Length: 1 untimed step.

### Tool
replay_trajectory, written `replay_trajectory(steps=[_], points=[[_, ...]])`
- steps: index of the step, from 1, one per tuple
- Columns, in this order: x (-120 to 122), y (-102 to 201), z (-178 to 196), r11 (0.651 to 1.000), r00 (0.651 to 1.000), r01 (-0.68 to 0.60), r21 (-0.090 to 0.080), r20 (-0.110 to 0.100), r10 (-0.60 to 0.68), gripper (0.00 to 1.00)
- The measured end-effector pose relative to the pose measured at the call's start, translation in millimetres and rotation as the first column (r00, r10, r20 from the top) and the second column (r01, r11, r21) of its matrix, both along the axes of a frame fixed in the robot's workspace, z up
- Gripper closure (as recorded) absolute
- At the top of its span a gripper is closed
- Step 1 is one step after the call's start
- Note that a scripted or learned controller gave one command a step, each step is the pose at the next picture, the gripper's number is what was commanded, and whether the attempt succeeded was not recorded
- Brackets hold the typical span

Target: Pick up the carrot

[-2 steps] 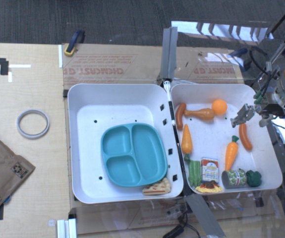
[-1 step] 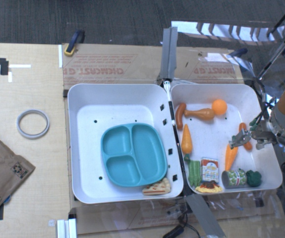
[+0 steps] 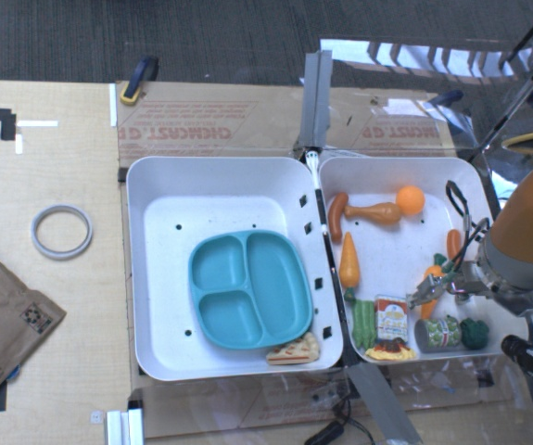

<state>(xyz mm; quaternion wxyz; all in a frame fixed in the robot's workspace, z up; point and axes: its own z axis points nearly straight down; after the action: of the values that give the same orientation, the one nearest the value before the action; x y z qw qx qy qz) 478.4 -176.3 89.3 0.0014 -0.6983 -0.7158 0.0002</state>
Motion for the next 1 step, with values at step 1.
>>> replay_trajectory(steps=[1], points=[[0.9, -0.6, 6.3, 1.0, 1.0, 0.003, 0.0, -0.002, -0.003, 1.0]])
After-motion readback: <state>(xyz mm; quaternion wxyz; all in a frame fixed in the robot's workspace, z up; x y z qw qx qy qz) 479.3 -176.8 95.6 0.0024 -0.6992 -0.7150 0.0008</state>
